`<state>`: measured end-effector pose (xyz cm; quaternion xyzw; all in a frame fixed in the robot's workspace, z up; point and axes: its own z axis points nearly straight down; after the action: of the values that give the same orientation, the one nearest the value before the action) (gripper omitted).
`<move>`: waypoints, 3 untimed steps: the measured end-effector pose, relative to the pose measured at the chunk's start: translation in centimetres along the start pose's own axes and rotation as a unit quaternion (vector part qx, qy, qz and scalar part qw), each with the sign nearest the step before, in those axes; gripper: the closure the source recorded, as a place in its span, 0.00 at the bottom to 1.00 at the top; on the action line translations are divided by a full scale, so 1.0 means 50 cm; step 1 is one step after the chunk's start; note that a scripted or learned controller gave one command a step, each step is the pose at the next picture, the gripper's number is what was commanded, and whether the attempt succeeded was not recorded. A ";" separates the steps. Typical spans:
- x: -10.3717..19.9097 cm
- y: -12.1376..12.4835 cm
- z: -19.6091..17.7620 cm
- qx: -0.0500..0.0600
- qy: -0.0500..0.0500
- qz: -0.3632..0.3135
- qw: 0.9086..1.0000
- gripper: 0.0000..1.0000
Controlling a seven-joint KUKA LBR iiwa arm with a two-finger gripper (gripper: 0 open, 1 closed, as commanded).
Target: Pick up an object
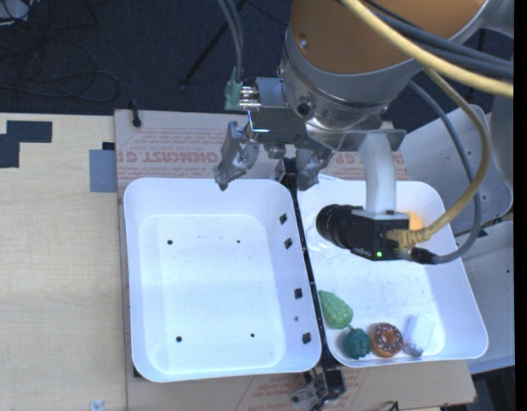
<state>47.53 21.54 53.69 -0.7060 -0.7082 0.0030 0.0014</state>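
Note:
My gripper hangs high over the back rim where the two bins meet, its fingers spread apart, open, with nothing between them. In the right bin, near the front, lie a light green lumpy object, a dark teal object, a brown sprinkled donut and a small white object. All of them sit well in front of and below the gripper. A bit of an orange-yellow object peeks out behind the black device on the arm.
The left bin stands beside the right one, with a black divider strip between them. A black cylindrical device with a green light and a yellow cable hangs from the arm over the right bin. Cardboard lies under both bins.

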 end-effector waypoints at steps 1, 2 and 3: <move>0.000 0.000 0.000 0.000 0.000 -0.001 1.000 0.00; -0.081 0.269 0.005 -0.001 -0.002 0.005 1.000 0.00; -0.124 0.078 -0.004 -0.001 0.001 0.001 1.000 0.00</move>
<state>51.43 15.36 53.90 -0.7066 -0.7076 0.0016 0.0015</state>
